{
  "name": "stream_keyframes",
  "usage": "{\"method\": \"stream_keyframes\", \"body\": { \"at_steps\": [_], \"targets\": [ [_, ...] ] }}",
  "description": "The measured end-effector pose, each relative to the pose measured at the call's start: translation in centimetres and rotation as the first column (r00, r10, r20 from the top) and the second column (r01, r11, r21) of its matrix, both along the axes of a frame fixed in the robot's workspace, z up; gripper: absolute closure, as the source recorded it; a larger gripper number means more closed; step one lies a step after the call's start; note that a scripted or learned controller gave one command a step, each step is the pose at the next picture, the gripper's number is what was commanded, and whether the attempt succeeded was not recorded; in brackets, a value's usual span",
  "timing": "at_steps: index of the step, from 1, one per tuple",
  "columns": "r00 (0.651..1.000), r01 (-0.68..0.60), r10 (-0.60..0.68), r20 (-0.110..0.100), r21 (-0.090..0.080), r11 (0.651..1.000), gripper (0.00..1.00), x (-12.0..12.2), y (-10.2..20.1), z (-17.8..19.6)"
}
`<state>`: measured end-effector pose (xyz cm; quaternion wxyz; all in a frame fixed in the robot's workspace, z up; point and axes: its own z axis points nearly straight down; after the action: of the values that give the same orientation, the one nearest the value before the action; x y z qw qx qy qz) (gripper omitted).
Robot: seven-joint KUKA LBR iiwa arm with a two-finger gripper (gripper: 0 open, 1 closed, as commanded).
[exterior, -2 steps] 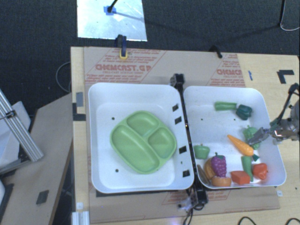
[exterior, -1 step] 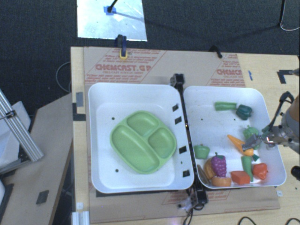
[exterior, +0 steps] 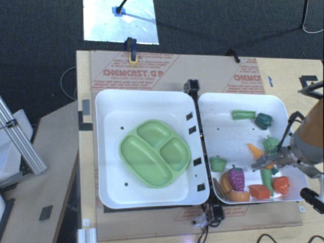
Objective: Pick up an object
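The right white bin holds several toy foods. A long green vegetable and a dark teal piece lie at its far side. Nearer are an orange carrot, a pale green leafy piece, a green pepper, purple grapes, a red block, a green stick and a red tomato. My gripper hangs low over the bin's near right part, just beside the carrot and above the green stick. I see nothing lifted in it.
The left white bin bears a green divided plate. A black divider with clips runs between the bins. The arm's grey body enters from the right edge. Cardboard lies under the bins.
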<state>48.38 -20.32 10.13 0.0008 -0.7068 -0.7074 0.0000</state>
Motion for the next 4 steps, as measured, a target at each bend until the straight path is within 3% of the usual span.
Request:
{"method": "stream_keyframes", "body": {
  "at_steps": [1, 2, 4],
  "targets": [
    [1.0, 0.0, 0.0, 0.001, -0.001, 1.0, 0.0, 0.1, 0.0, -1.8],
    [1.0, 0.0, 0.0, 0.005, -0.002, 1.0, 1.0, 0.2, 0.0, -0.6],
    [1.0, -0.004, 0.004, 0.008, -0.004, 1.0, 1.0, 0.6, 0.1, 12.0]
  ]
}}
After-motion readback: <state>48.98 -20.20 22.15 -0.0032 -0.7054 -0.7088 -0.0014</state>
